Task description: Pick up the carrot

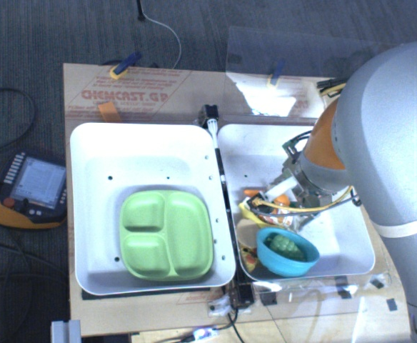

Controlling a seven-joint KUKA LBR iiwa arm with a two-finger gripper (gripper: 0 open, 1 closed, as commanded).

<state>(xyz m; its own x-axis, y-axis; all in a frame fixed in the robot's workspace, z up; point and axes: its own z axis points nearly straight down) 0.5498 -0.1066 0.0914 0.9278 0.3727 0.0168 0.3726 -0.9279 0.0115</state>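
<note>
The arm reaches down into the right bin (pixel 351 249), and my gripper (pixel 278 194) sits low near the bin's left-centre. An orange piece that looks like the carrot (pixel 250 191) lies on the bin floor just left of the gripper. A second orange patch (pixel 283 201) shows right under the gripper among yellow cables. The wrist hides what lies beneath it, so contact with the carrot cannot be judged.
A blue bowl (pixel 287 252) holding a green item (pixel 282 243) stands in front of the gripper in the right bin. The left bin (pixel 98 148) bears a green divided plate (pixel 167 234). A pendant (pixel 28 191) lies on the floor at the left.
</note>
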